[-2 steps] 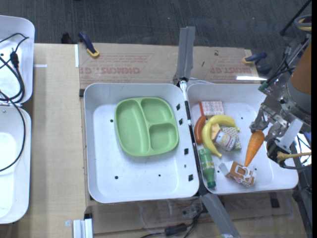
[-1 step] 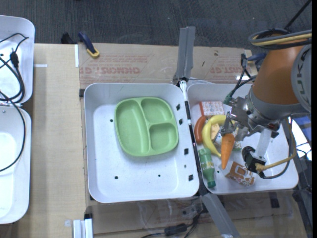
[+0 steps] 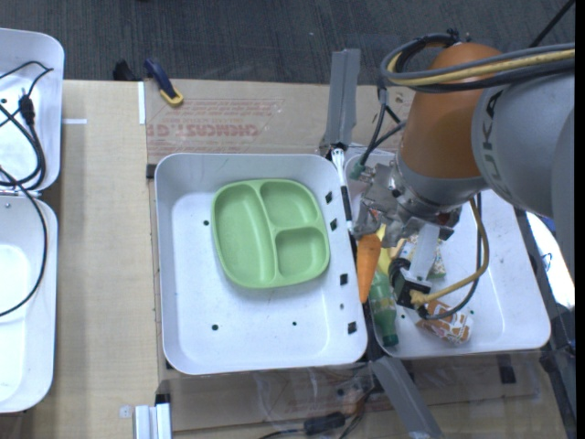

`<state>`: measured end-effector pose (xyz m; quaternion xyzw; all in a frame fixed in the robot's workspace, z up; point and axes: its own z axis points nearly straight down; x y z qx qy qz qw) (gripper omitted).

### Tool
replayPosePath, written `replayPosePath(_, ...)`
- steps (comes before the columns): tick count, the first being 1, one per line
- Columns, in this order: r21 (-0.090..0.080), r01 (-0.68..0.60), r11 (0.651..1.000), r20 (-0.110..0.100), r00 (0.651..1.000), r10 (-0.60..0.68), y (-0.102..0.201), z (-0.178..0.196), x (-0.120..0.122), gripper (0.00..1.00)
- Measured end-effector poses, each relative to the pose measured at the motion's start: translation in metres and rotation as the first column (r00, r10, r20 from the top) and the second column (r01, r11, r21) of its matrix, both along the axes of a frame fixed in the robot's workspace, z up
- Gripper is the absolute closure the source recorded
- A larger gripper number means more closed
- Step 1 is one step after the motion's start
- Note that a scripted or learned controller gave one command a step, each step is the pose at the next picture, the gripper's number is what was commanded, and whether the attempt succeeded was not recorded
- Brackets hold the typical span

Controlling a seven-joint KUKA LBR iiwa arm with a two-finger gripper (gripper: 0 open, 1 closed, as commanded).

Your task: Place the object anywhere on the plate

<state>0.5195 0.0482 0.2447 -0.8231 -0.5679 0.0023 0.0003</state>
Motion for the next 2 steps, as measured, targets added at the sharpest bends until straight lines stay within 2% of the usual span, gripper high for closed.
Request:
replayPosePath(1,-0.001,-0.075,0.997,0.000,0.997,0.075,0.1012,-0.0119,0.0214,1.00)
replayPosePath(2,-0.001,-0.075,0.997,0.000,0.997,0.075,0.1009,-0.0118,0.0215,0.00)
